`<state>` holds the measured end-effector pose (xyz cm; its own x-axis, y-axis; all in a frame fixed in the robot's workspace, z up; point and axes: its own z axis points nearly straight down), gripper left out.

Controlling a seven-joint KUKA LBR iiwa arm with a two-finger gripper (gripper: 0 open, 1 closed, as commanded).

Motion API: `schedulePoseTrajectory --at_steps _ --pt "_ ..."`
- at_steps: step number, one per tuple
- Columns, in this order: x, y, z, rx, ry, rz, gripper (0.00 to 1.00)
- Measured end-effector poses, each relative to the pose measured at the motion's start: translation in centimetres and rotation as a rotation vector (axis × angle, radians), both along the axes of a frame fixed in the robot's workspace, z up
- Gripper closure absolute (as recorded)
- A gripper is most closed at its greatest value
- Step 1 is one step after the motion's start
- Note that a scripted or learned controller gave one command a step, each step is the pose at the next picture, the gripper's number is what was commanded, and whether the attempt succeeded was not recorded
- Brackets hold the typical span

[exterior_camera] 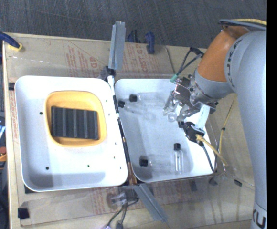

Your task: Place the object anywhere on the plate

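With the tool (176, 109) low over the right bin (148, 128), grip state unclear, the clear vial (177, 159) may slip before reaching the yellow plate (76, 118).

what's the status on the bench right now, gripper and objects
Gripper low over right bin, upper right area. Three clear vials with black caps lying in that bin. Yellow plate in left bin, holding a dark ridged insert.
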<state>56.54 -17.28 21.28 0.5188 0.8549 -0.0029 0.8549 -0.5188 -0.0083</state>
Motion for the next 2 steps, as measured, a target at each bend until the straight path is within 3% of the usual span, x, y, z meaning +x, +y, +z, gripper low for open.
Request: schedulePoseTrajectory --at_steps 1,2 --pt "1.9 7.5 2.4 0.0 -0.004 0.05 1.0" --pt "5.8 12.0 0.1 0.0 -0.006 0.245 1.0"
